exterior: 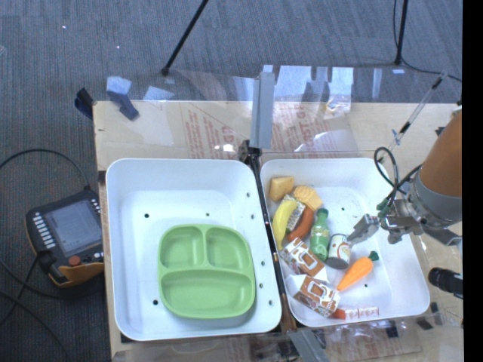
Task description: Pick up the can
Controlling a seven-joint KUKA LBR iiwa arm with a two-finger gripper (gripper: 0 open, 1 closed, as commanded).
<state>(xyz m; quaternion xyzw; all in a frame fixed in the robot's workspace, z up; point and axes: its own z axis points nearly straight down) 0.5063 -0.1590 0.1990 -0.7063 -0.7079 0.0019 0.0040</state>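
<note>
The can (339, 249) is small, with a silver top and a dark label. It lies near the middle of the right bin (400, 292), between a green bottle (320, 234) and a toy carrot (355, 272). My gripper (361, 231) reaches in from the right. It hangs just right of and slightly above the can, its tip close to the can's top. The can rests in the bin among the other items.
Left of the can, a banana (281, 219), sausage (300, 223), cheese wedge (282, 187) and corn piece (307, 197) crowd together. Two small cartons (302, 259) (318, 294) lie toward the front. The left bin (128, 202) holds a green divided plate (205, 270).
</note>
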